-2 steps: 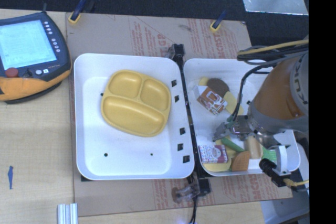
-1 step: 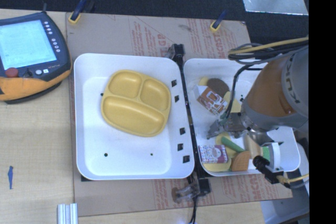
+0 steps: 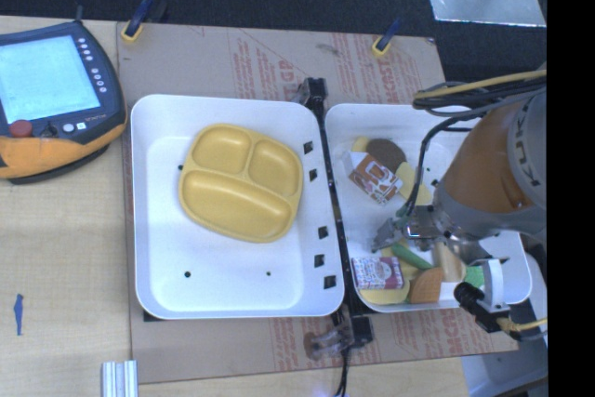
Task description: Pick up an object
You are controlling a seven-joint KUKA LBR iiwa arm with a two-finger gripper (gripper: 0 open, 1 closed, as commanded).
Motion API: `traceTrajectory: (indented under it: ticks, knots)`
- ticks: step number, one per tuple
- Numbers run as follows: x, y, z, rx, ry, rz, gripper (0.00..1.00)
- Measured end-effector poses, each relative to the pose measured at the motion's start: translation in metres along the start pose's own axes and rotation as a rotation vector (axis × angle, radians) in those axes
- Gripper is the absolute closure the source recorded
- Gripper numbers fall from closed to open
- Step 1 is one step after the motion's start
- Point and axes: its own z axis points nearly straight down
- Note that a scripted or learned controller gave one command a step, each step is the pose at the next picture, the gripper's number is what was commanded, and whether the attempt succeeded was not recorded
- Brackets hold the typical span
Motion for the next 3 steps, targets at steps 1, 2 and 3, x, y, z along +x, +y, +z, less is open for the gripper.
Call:
traceTrajectory:
  ticks: [1, 2, 3]
  knots:
    - [0.009, -0.003, 0.0, 0.0, 0.0, -0.003, 0.0]
    - [0.008, -0.002, -0.011, 0.0, 0.0, -0.004, 1.0]
    - [0.008, -0.002, -0.011, 0.0, 0.0, -0.004, 0.0]
